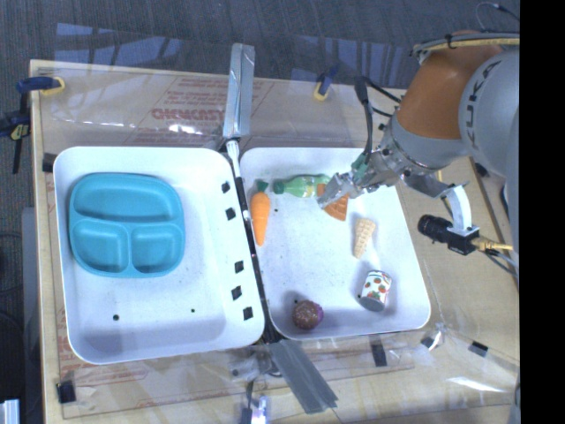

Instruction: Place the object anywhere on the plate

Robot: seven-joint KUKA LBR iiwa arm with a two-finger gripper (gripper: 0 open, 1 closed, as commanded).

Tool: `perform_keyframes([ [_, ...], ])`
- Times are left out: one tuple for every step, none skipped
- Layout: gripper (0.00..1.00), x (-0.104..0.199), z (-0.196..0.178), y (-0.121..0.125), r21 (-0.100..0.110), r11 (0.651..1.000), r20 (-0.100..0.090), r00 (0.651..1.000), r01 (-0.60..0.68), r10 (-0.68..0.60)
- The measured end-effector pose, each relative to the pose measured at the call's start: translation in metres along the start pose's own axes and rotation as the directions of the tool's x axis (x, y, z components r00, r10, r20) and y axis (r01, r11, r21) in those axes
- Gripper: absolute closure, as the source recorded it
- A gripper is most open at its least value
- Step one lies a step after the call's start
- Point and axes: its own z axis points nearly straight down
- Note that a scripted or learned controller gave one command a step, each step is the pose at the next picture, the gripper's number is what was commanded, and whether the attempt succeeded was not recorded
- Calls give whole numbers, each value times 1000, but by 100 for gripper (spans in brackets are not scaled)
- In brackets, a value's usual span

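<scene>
camera view: the blue plate (126, 224) lies in the left bin (79, 325) with nothing on it, so the placing is not yet done. the toys sit in the right bin (402, 237): carrot (260, 215), green bottle (298, 185), orange wedge (336, 207), cone (363, 236), cup (375, 290), brown ball (307, 314). the arm slants in from the right, gripper (342, 186) low over the bottle's end and the wedge; which one it targets, and how wide it is, i cannot tell.
</scene>
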Motion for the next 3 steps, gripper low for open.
perform_keyframes([
  [100, 107, -42, 46, -1, 932, 2, 932, 362, -362],
  [100, 196, 3, 97, 3, 899, -1, 899, 437, -437],
  [100, 245, 35, 99, 2, 839, -1, 839, 545, -545],
])
